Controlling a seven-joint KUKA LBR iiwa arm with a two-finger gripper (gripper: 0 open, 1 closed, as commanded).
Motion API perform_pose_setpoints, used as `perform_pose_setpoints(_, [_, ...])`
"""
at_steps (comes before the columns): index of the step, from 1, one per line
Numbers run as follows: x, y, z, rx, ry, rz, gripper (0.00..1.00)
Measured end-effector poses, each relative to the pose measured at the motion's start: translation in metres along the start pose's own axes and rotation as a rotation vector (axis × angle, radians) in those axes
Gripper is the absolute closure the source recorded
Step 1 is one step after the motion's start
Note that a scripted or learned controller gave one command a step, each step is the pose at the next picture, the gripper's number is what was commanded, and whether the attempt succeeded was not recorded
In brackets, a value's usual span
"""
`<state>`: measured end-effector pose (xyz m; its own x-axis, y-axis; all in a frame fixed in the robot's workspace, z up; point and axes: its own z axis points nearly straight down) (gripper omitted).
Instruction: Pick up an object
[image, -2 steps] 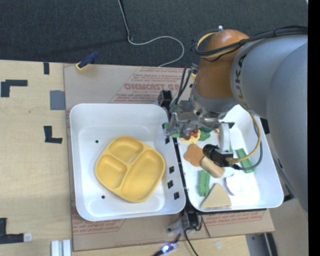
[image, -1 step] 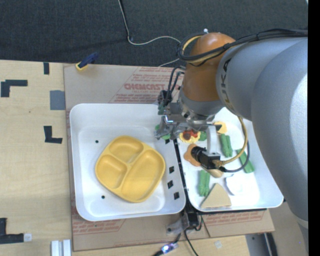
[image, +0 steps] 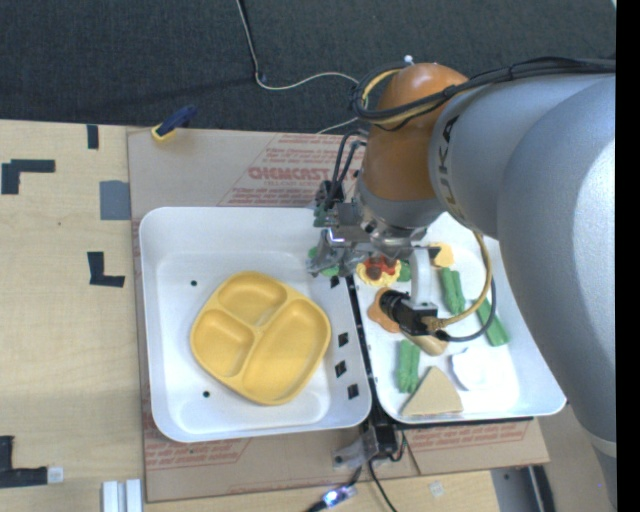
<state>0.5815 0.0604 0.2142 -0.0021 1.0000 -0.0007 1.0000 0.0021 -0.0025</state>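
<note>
Toy food (image: 408, 366), green sticks, a tan wedge (image: 433, 393) and an orange piece (image: 380, 314), lying in the right-hand bin (image: 505, 378), tool (image: 335, 254) low over the seam between bins, grip state impossible to tell, yellow divided plate (image: 262, 337) in the left-hand bin (image: 168, 290)

Glossy yellow plastic tray (image: 262, 336); smooth white plastic bin (image: 160, 300).

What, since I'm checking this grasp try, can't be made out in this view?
- Two-finger gripper, camera view: the orange-banded grey arm largely covers it, so its state is unreadable.
- Right shallow white bin: its far half lies under that arm.
- Small red and yellow pieces beside the gripper: too small and half covered to identify.
</note>
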Motion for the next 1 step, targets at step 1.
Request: perform_pose_setpoints(1, [0.0046, -0.0028, -0.0206, -0.002, 0.001, 0.0, 1.0])
